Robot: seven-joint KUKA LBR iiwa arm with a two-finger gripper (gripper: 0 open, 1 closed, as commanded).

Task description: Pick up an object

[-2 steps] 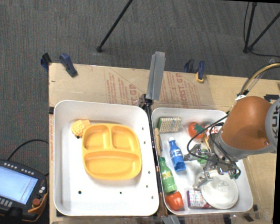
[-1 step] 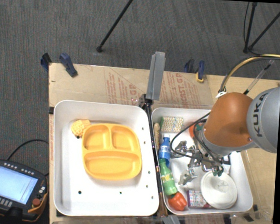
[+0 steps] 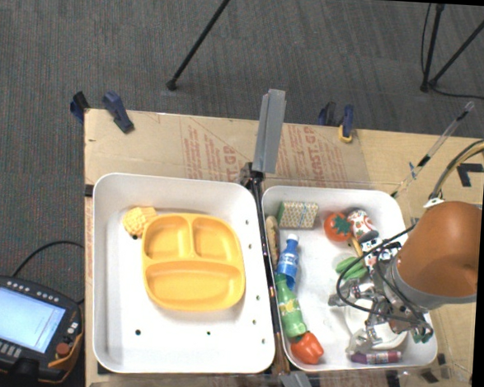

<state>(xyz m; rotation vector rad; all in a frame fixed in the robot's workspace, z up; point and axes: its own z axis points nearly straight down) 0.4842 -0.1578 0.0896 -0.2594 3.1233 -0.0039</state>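
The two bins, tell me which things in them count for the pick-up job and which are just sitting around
For the job: gripper, low in the right bin; near it, purple marker, white dish, green toy.

Lying about: yellow divided plate, corn toy, blue bottle, green bottle, tomato, red pepper.

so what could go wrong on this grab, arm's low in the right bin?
1. Clutter: the gripper sits low at the near right corner of the right bin, beside a small purple item. It could nudge that item instead of closing on it.
2. Wall: that corner leaves little room, so a finger may catch the rim.
3. Cables: loose loops hang by the wrist over the green pieces and might snag them.
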